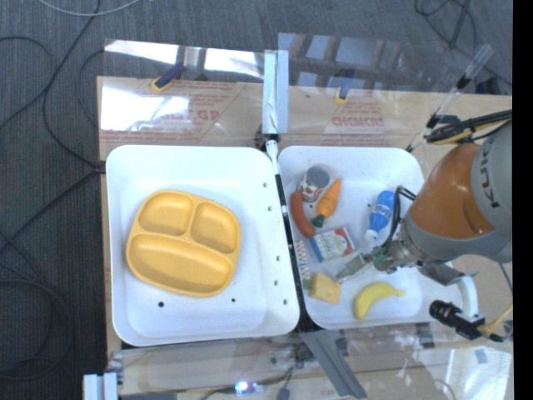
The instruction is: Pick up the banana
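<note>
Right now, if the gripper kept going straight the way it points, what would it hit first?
Most likely the small carton. The gripper points toward the view's left across the right bin, above the banana. Its height is unclear, so it might pass over.

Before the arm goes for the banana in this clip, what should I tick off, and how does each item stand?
1. Banana in view, lying in the right bin near its front edge: ok.
2. Banana free of neighbours, a gap to the cheese wedge: ok.
3. Gripper above the banana: not ok, it sits just behind it, near the small carton.
4. Fingers open or shut: cannot tell.
5. Banana held: not ok, it lies on the bin floor.
</note>
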`<state>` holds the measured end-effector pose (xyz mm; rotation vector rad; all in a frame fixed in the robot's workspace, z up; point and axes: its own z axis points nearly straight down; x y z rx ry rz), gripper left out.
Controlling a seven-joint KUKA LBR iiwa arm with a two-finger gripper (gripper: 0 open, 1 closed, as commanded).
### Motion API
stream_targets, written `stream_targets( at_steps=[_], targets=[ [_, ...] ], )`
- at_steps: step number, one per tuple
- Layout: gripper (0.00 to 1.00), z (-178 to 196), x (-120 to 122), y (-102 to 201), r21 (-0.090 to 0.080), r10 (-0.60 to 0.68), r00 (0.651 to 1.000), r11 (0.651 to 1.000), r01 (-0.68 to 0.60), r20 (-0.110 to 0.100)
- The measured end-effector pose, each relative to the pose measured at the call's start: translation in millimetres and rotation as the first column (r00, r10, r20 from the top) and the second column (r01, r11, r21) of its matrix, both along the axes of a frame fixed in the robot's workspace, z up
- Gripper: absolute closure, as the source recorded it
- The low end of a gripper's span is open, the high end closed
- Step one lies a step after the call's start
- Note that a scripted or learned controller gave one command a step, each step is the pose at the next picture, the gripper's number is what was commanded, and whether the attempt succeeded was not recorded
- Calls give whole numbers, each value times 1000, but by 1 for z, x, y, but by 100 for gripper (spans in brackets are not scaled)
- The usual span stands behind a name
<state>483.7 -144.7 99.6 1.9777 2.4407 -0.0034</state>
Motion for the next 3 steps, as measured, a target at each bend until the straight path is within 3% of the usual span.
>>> stream_targets(
  at_steps=[1, 2, 3],
  targets=[
    [0, 14, 0, -20, 1, 268, 964, 964, -268, -1],
    [0, 29, 0, 22, 2, 462, 887, 887, -462, 0],
    [0, -6, 5, -10, -6, 655, 756, 756, -655, 11]
  ],
)
